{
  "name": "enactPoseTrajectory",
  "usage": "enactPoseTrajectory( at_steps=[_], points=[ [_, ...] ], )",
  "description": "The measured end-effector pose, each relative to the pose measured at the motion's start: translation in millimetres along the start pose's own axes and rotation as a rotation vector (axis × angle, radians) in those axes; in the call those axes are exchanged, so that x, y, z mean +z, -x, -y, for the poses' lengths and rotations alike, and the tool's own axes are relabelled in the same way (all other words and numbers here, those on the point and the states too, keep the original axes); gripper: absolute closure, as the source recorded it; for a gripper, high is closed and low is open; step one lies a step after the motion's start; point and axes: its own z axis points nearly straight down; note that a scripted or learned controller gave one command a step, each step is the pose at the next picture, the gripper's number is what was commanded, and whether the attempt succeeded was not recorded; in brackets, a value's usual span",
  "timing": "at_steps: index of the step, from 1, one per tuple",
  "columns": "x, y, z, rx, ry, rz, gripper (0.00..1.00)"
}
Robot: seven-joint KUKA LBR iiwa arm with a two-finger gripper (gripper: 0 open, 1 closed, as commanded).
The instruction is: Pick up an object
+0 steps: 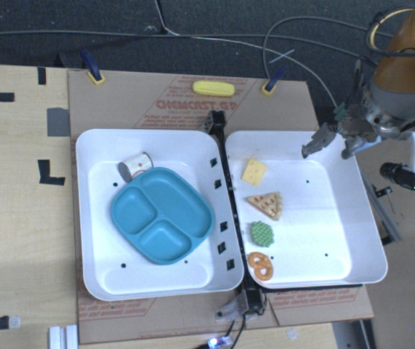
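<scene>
1. Yellow and blocky, the cheese [254,171] is my pick of the pieces; it is probably light, stiff plastic toy food, with flat faces that ought to sit square between two fingers. I would close across its two opposite flat sides.
2. Its smooth skin may be slippery, so a grip low on the block seems safer than one on its top corners.
3. The gripper [334,141] hangs over the far right part of the right bin [338,217], jaws spread apart with nothing between them.
4. From the jaws, the cheese lies well apart, to their left and a little nearer the camera, close to the divider.
5. Nearer the camera than the cheese, and further from the jaws, sit a pizza slice [267,204], a green ball [262,233] and a pretzel [261,265]. The thin slice and pretzel likely give less to grip.
6. Far left of the jaws, the left bin [94,195] holds a blue tray [162,214] and a cup [135,166].
</scene>
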Motion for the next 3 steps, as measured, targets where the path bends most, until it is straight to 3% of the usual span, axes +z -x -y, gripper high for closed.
enactPoseTrajectory(
  at_steps=[1,3],
  points=[
    [-8,0,-3,-0.003,0.013,0.003,0.00],
    [85,6,1,-0.003,0.008,0.003,0.00]
  ],
)
